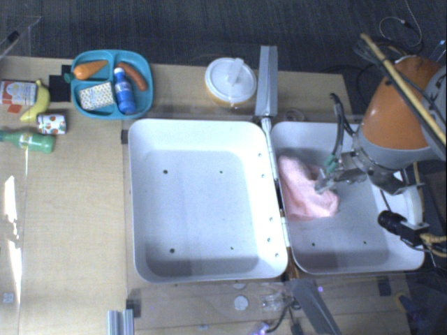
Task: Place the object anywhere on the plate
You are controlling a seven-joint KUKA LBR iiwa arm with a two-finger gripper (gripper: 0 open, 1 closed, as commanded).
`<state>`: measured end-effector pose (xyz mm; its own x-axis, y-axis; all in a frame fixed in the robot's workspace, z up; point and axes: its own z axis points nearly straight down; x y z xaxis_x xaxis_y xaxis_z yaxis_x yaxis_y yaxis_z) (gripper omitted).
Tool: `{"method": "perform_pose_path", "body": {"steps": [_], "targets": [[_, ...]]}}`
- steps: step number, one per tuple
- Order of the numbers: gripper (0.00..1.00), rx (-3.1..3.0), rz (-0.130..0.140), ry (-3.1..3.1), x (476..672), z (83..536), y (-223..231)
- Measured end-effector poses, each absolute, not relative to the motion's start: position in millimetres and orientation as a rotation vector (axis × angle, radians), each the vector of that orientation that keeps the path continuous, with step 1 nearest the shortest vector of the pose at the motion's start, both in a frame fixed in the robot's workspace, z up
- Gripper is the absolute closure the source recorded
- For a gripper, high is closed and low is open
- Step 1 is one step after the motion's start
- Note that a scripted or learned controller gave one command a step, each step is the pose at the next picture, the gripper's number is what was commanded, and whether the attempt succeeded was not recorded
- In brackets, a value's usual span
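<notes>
Wooden desk [63,222] under everything, two shallow white bins side by side on it. Left bin [202,201] larger in view, right bin [349,250] next to it, touching along a shared edge. Grey arm [401,117] with orange band reaching in from the right, over the right bin. Pink cloth-like object [304,187] lying crumpled in the left part of the right bin, close to the dividing edge. Pincer [327,179] down at the right edge of the pink object, touching or just over it; open or closed, cannot tell. Far left on the desk, blue divided plate [143,82] with toy foods in its compartments. White round lid [230,80] beyond the bins. Small toy items [35,114] at the far left edge.
</notes>
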<state>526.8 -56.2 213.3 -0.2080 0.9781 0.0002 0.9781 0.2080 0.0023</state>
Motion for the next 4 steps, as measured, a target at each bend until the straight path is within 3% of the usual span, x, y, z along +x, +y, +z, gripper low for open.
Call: {"method": "perform_pose_path", "body": {"steps": [1,3,4], "targets": [[1.00,1.970,0.003,2.444,528.1,224,-55],[1.00,0.857,0.005,3.016,577.9,213,31],[1.00,0.238,0.004,3.124,602.3,229,71]]}}
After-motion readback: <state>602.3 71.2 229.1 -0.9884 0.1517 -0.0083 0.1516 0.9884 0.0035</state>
